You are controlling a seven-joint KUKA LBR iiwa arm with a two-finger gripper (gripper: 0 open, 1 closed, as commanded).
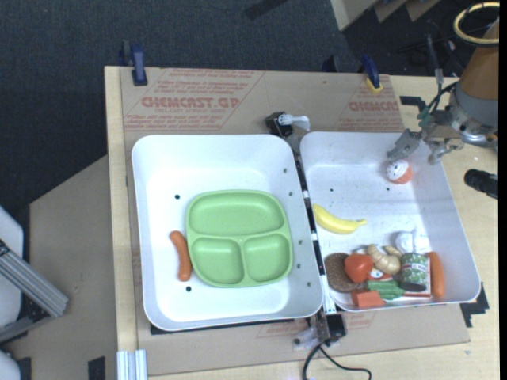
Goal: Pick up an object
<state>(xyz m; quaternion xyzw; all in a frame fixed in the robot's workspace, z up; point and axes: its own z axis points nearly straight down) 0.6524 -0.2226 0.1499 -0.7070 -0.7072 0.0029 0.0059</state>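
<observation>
My gripper (420, 146) hangs over the far right part of the right bin (356, 161), fingers spread open with nothing between them. Just below its left finger a small white and orange object (398, 172) lies on the bin floor. Near the bin's left wall rests a yellow banana (339, 221). The bin's front corner holds a heap of toy food: a red tomato (358, 267), a brown disc (338, 271), a beige knobbly piece (386, 256), a small can (413, 268), a carrot (436, 275) and an orange block (368, 298).
The left bin (158, 165) holds a green divided plate (238, 237) with an orange sausage (182, 255) beside it on the left. A black and white clip (287, 122) sits at the far end of the seam between the bins. Blue clamps (138, 63) hold the board.
</observation>
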